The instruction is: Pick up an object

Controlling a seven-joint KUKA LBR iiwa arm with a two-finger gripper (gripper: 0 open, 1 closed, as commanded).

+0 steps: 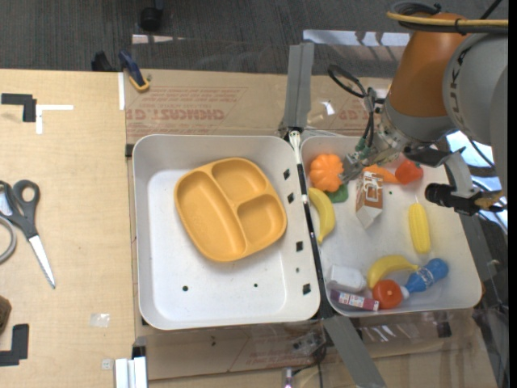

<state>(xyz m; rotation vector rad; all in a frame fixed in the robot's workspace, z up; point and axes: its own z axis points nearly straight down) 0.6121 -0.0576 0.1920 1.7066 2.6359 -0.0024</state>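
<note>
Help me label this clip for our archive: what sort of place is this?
Probably a robot lab bench: a grey and orange arm reaches over two white bins of toy food, with scissors lying on the bench.

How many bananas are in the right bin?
2. One banana lies along the bin's left wall, below the small pumpkin. The other banana lies near the front. Others may be hidden.

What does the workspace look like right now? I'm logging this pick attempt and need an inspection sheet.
Surface: two white bins on a wooden bench.
Job's things: right bin holds small pumpkin, milk carton, two bananas, corn cob, tomato, blue bottle.
Clutter: yellow divided plate in left bin; scissors on bench.
Grippers: pincer low beside the pumpkin, grip unclear.
Cables: black cables by the wrist.
Surroundings: dark carpet beyond.
</note>
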